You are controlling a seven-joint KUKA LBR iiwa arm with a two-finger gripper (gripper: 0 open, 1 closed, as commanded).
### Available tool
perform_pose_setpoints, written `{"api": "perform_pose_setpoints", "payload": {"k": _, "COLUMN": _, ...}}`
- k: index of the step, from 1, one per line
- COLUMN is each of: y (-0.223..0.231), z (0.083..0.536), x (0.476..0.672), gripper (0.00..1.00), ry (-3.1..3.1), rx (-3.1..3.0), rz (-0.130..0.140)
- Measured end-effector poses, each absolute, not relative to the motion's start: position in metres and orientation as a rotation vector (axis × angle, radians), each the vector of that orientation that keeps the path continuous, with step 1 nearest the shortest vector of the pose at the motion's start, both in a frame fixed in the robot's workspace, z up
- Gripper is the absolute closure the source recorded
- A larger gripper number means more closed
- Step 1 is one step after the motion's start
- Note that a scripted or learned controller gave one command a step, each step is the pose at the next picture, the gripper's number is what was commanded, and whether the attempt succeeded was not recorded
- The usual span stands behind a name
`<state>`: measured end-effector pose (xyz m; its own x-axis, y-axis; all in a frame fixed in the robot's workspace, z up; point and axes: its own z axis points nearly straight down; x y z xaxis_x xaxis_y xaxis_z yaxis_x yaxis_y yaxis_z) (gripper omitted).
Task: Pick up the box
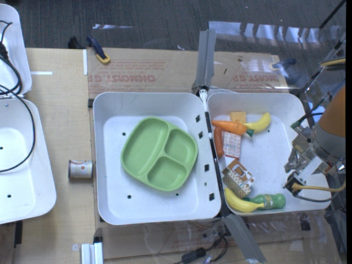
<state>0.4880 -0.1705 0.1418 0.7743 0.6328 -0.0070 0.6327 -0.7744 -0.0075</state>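
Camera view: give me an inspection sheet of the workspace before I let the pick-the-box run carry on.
Surface: bench bearing two white bins, left bin and right bin, side by side.
Job's things: brown patterned box in the right bin, tilted, touching a banana.
Clutter: green divided plate in the left bin; carrot, second banana, red-and-white packet and green bottle in the right bin.
Grippers: gripper above the right bin's right side, apart from the box.
Cables: yellow cable by the gripper; black cable far left.
Surroundings: small can left of the bins.
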Motion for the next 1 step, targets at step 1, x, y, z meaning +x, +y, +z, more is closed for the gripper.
{"api": "perform_pose_setpoints", "payload": {"k": 1, "y": -0.1704, "z": 0.1417, "x": 0.4880, "gripper": 0.00, "ry": -1.054, "rx": -2.954, "rz": 0.015}}
